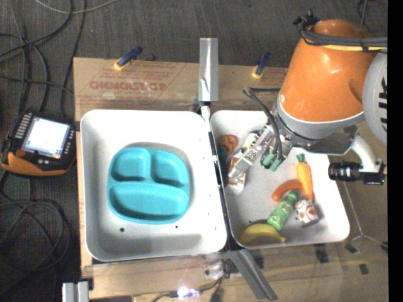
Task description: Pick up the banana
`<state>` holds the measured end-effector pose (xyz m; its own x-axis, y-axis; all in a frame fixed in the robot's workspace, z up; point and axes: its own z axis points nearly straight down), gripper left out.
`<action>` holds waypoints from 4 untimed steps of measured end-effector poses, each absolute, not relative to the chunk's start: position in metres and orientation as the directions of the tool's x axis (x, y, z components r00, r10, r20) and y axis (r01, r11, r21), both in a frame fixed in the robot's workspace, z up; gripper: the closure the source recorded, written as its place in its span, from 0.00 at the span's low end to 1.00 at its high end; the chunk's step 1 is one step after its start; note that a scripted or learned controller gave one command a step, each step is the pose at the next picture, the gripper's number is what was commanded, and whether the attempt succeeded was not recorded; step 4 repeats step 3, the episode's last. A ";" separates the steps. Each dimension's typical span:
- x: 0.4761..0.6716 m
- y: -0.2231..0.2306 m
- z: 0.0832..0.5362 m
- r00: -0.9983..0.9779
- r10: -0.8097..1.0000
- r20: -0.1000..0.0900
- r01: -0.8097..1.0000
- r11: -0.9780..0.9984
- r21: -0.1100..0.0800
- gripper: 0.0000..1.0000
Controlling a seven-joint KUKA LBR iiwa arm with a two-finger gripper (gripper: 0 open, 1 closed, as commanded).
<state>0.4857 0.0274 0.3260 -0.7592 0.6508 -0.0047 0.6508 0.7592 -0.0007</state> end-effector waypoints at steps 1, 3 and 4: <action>0.483 -0.035 0.183 -0.842 0.539 0.002 0.539 0.842 -0.002 1.00; 0.485 -0.006 0.289 -0.818 0.575 -0.002 0.575 0.818 0.001 0.00; 0.485 -0.006 0.289 -0.818 0.575 -0.002 0.575 0.818 0.001 0.00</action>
